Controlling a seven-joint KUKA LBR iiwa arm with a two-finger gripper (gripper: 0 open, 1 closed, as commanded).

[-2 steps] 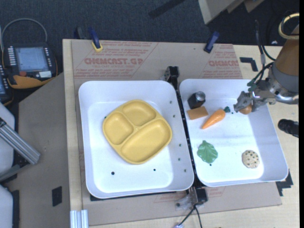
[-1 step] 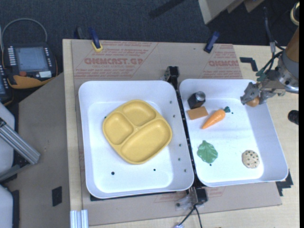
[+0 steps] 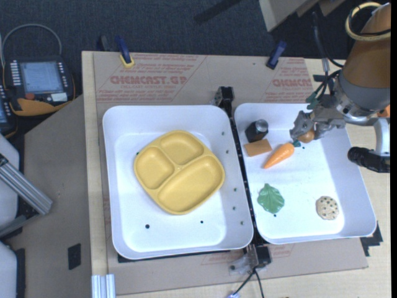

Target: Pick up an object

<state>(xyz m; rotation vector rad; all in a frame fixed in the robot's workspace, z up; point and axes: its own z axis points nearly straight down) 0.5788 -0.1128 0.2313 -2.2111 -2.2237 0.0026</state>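
The grey arm with its orange band reaches in from the right, and its gripper (image 3: 303,131) hangs low over the upper part of the right shallow white bin (image 3: 353,194), just above the leafy end of the orange toy carrot (image 3: 279,155). Whether the gripper is apart or together cannot be told from this slanted view, and nothing is seen held in it. The carrot lies tilted on the bin floor, its tip pointing down and left. Just left of it rests a tan block-shaped piece (image 3: 257,148), and touching that from above stands a small black and silver cylinder (image 3: 257,130). Lower in the same bin lie a green leafy toy (image 3: 271,198) and, well apart to the right, a pale speckled round cookie (image 3: 327,207). The left shallow white bin (image 3: 124,185) holds a yellow plastic plate with three compartments (image 3: 179,171). Both bins sit on a brown cardboard-covered bench (image 3: 186,79).
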